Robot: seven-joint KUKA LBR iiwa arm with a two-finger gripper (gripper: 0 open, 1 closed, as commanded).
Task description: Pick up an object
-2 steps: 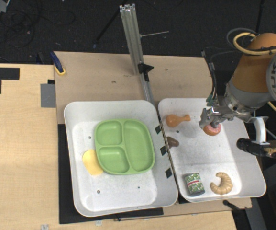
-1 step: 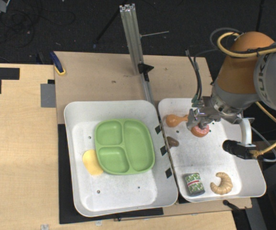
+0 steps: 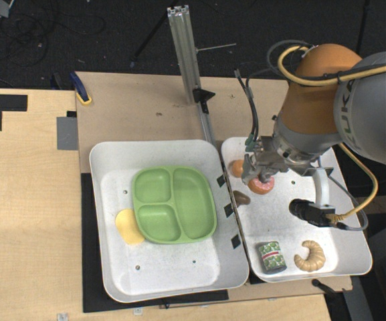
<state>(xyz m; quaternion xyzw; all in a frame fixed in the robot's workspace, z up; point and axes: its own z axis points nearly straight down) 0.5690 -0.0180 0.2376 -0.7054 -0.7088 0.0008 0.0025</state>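
My gripper (image 3: 258, 172) hangs low over the upper left part of the right bin (image 3: 353, 263). It is directly over a pink ring-shaped toy (image 3: 263, 186), whose top it partly hides. An orange round item (image 3: 236, 168) lies just left of the gripper by the bin's wall. A small brown piece (image 3: 241, 197) sits below that. At the bin's front lie a green can (image 3: 271, 256) and a tan croissant (image 3: 311, 255).
The left bin (image 3: 112, 159) holds a green divided plate (image 3: 174, 204) with a yellow item (image 3: 129, 227) at its left edge. A metal post (image 3: 186, 55) rises behind the bins. A black connector on a yellow cable (image 3: 311, 212) hangs over the right bin.
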